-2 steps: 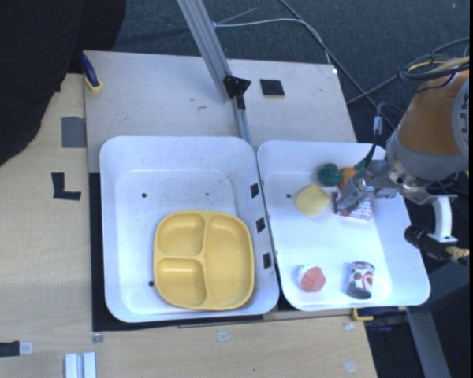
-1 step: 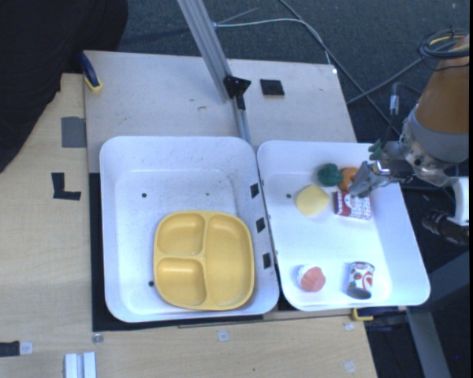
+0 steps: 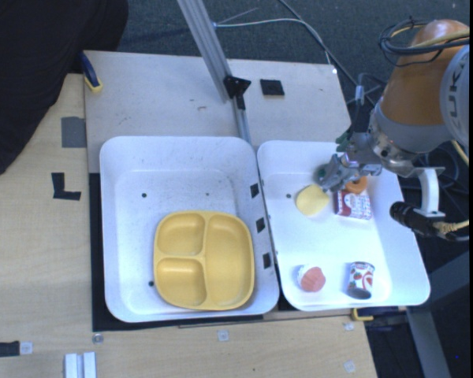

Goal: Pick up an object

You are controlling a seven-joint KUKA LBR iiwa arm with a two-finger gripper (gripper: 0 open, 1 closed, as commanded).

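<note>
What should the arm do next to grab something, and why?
Probably lower straight down a little. The gripper hangs in the right bin just above the yellow lemon-like object, with a red-and-white packet close beside it, so a short descent looks likeliest to reach the yellow one.

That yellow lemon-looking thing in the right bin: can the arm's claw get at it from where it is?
Probably yes. The gripper hangs just above and right of the yellow lemon-shaped object, with nothing lying over it; the red-and-white packet sits close beside it.
</note>
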